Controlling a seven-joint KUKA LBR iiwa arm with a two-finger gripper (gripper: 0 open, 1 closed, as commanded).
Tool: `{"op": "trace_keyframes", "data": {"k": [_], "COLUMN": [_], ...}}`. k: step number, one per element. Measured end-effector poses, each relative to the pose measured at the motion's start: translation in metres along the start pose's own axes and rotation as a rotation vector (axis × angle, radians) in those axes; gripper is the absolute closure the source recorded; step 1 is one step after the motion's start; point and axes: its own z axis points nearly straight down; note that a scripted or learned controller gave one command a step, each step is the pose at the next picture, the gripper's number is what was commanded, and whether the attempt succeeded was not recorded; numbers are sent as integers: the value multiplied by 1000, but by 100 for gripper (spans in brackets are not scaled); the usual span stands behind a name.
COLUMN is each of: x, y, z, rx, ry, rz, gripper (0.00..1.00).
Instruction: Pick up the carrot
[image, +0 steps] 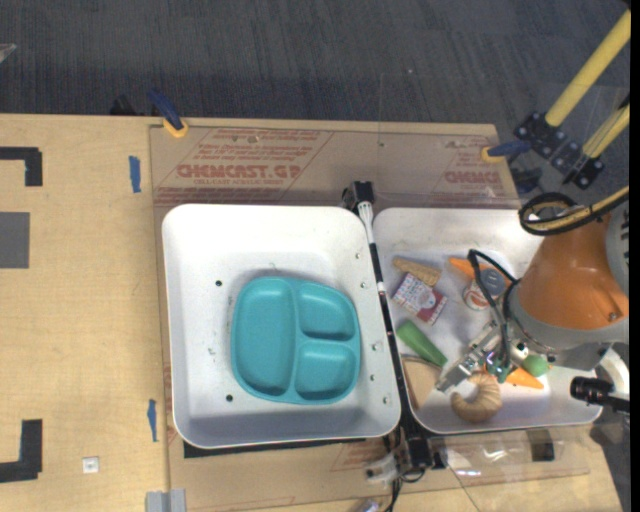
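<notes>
Down in the right bin (560, 228), the pincer (478, 362) hangs low over a crowd of toy food. I cannot tell if it is apart or together, because the metal bits blur into the things under it. Nothing I can see sits clamped in it.

The carrot (524, 377) lies just beside the pincer, toward the arm, near the front wall of the bin. Only its orange tip and a bit of green show, since the big orange part of the arm (570, 285) covers some of it.

A round tan lump (476, 398) sits right under the pincer, touching or almost touching it. A green veggie (421, 341) lies a little way off, with a small pink packet (417, 296) and a cone (416, 270) behind it.

I think the pincer could close on the tan lump by mistake, because that lump is nearer than the carrot. It could also bump the carrot and push it against the wall. The left bin (190, 330) holds a teal tray (296, 340).
</notes>
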Motion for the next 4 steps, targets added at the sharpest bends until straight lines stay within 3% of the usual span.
{"op": "trace_keyframes", "data": {"k": [1, 2, 3, 4], "x": [-83, -47, -6, -7], "y": [87, 26, -3, -4], "z": [2, 1, 0, 0], "rx": [-1, -1, -5, -8], "ry": [3, 4, -2, -2], "rz": [76, -101, -342, -593], "gripper": [0, 0, 0, 0]}}
